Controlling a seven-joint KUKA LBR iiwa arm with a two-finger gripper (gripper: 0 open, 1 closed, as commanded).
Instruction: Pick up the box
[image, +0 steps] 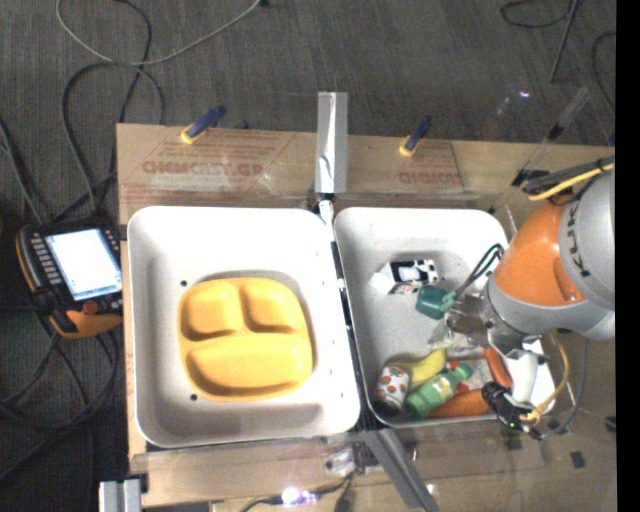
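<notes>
Small box (414, 272) with black-and-white cow print, lying flat, upper middle of the right bin (470, 222)

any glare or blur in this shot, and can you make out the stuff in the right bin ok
Camera view: soft and slightly blurred overall; the yellow tray in the left bin reads clearly; the white bins look bright but not blown out; the items at the right bin's lower edge crowd together and are hard to separate; the arm shadows that corner, and the gripper is too blurred to read.

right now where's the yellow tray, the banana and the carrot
yellow tray (245, 335): camera view, its middle ridge, in the left bin
banana (428, 365): camera view, mid-body, in the right bin
carrot (462, 404): camera view, its orange body, at the right bin's near edge
</notes>
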